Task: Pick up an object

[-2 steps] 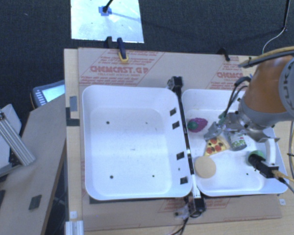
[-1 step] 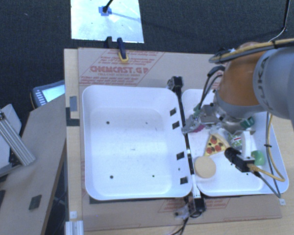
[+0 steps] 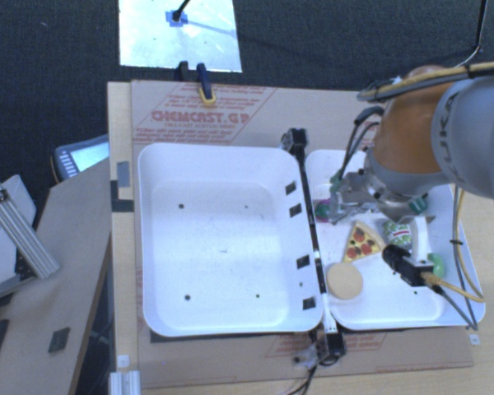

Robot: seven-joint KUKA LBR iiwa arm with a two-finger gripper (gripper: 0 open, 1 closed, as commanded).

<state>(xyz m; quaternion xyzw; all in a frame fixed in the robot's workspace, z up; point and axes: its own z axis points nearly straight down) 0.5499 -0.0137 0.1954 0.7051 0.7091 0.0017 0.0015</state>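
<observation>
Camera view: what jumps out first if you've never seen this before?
The big grey and orange robot arm on the right jumps out first, leaning down over the right bin. In that bin lie a toy pizza slice and, nearer the front, a round tan cookie. The left bin is a large white tray beside it.

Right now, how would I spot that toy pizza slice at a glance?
Find the right-hand white bin, under the grey arm. The pizza slice lies near its middle, just above a plain round tan cookie. It alone is a triangle, orange with red spots.
</observation>
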